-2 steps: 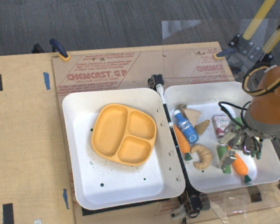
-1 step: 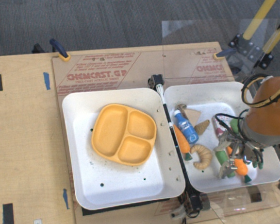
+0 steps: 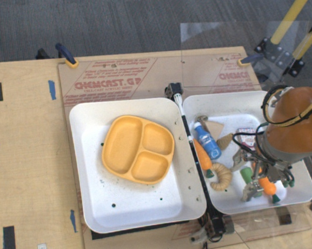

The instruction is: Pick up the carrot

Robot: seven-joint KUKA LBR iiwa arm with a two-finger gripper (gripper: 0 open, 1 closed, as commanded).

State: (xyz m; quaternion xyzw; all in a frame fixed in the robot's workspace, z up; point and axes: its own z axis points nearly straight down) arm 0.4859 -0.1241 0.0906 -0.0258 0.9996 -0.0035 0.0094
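Observation:
An orange carrot (image 3: 201, 155) with a green end lies along the left wall of the right bin (image 3: 301, 198), next to a blue bottle (image 3: 207, 141). My gripper (image 3: 255, 184) is low over the front right part of that bin, well to the right of the carrot. A small orange piece (image 3: 268, 186) and a green piece (image 3: 247, 172) lie right against the gripper; I cannot make out what they are. The arm's orange band (image 3: 297, 121) covers much of the bin's right side.
A tan curved croissant-like toy (image 3: 221, 176) lies between the carrot and the gripper. A beige wedge (image 3: 215, 127) sits at the bin's back. The left bin (image 3: 93, 208) holds a yellow divided plate (image 3: 138, 149).

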